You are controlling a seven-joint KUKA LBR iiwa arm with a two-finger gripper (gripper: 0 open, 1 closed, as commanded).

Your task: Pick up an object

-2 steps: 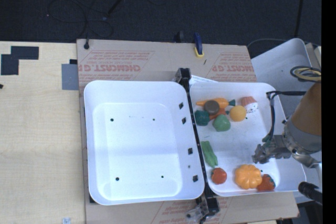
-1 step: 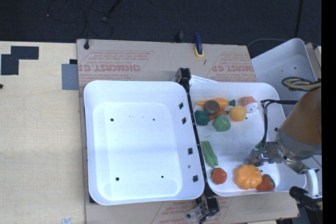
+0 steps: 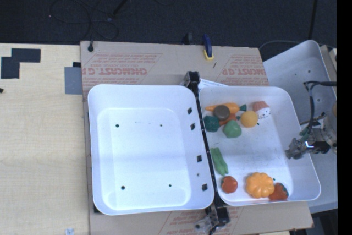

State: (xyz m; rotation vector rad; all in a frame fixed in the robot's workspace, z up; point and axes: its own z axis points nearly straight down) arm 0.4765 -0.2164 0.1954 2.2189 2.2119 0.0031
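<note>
The pincer [image 3: 300, 148] sits at the right edge of the right bin [image 3: 300, 118], just over its rim, with nothing seen between its tips; whether it is spread or pressed together cannot be told at this size. Cables loop above it toward the view's right.

Inside the right bin, nearest the pincer, an orange pumpkin-shaped toy [image 3: 259, 185] lies by the lower wall, with a red piece [image 3: 279, 192] touching its right side and a small red tomato-like piece [image 3: 229, 184] to its left. A long green piece [image 3: 219, 160] lies near the bin's left wall. Toward the upper part, a cluster holds a yellow ball [image 3: 249, 119], a pink-and-white piece [image 3: 261, 108], a green round piece [image 3: 232, 129], a dark teal piece [image 3: 211, 123], and a brown disc [image 3: 221, 112] resting on an orange piece [image 3: 232, 108].

The left bin [image 3: 104, 118] lies beside it, both on cardboard [image 3: 137, 66] over the tabletop [image 3: 38, 146].
</note>
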